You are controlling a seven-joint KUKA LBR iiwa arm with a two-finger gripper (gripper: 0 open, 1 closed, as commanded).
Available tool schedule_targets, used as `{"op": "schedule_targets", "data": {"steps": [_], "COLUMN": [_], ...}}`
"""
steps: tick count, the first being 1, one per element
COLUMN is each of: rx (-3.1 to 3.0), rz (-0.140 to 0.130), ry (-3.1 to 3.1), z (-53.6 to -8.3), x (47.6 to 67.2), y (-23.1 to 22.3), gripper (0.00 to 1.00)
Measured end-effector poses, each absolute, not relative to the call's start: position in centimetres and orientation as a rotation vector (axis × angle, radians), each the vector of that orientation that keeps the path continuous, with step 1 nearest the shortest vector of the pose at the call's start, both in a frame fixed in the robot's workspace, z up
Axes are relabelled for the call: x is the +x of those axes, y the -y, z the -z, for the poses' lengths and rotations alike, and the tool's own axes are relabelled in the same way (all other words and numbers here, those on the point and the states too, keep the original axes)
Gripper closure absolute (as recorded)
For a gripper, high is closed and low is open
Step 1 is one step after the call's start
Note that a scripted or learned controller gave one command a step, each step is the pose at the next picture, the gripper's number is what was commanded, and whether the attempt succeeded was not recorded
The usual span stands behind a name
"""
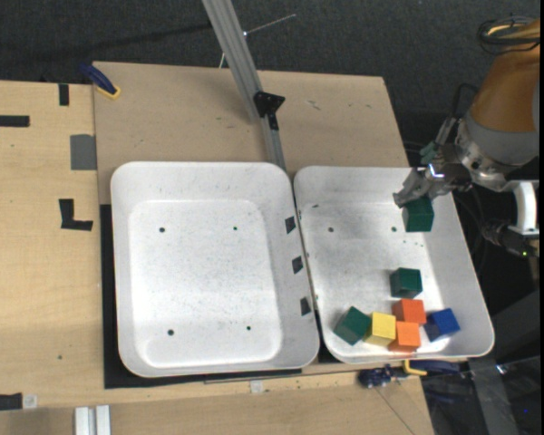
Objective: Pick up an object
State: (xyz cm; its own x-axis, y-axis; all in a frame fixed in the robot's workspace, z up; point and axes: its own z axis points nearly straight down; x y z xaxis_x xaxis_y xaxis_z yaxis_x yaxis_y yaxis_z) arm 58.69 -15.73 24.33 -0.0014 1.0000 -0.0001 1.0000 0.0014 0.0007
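1. While above the right bin (462,261), gripper (415,199) had its fingers closed on a green cube (419,216).
2. Other blocks (401,315) sat at the bin's near corner.

Two white bins are seen side by side, and the right bin (344,243) is reached by the gripper (415,198) from three o'clock. A dark green block (419,216) is held between the fingers, up off the bin floor. More blocks (397,317) are bunched together at five o'clock in that bin.
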Motion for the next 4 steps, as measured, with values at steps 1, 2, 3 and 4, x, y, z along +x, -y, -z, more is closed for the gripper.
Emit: {"op": "schedule_targets", "data": {"steps": [1, 2, 3, 4], "rx": [2.216, 2.215, 2.216, 2.216], "rz": [-0.001, -0.001, 0.001, 0.003], "ry": [-2.230, -2.231, -2.229, -2.230], "z": [-24.9, -25.1, -24.8, -23.3], "x": [59.3, 60.2, 61.3, 62.2], "y": [10.5, 4.5, 0.3, -4.9], "gripper": [1.00, 1.00, 1.00, 1.00]}}
